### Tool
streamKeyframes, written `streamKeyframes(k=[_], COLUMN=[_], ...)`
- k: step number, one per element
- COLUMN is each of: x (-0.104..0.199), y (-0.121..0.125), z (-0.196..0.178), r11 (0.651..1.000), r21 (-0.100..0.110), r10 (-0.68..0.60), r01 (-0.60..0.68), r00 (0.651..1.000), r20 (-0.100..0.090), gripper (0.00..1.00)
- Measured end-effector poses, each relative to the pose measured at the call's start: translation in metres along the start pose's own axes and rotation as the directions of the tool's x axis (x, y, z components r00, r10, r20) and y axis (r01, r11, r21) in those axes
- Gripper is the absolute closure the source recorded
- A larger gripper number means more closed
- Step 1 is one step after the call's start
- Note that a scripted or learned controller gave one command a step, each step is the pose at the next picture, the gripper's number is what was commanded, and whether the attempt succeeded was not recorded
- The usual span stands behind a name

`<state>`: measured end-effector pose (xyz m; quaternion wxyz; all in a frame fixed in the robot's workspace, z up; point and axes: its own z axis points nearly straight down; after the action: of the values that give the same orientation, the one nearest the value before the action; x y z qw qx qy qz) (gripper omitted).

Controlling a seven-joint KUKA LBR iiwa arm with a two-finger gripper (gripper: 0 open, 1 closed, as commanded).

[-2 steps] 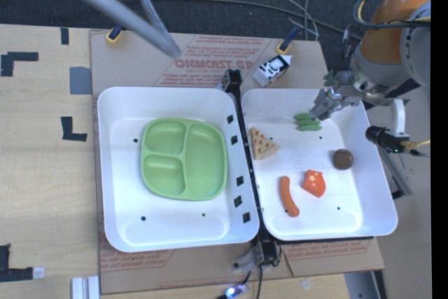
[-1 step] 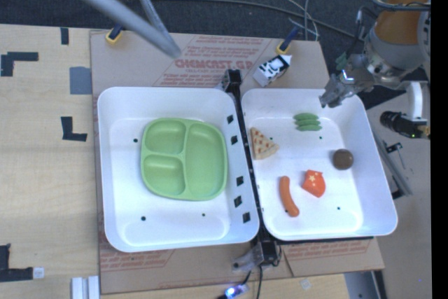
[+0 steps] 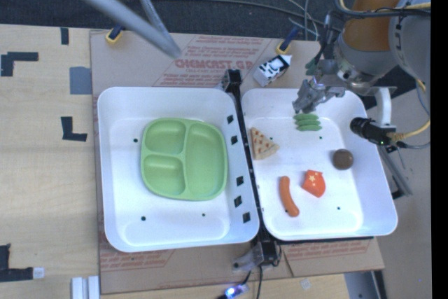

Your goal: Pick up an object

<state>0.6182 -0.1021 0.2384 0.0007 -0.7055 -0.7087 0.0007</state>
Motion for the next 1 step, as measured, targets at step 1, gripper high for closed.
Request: streamKeyframes(k=[1], x=[0.0504], y=[0.0013], z=[0.011], r11=[1.0], r21=[0.0], r10=[-0.001], r01=[0.001], r00=[1.0], r20=[-0.001], gripper=[1.0])
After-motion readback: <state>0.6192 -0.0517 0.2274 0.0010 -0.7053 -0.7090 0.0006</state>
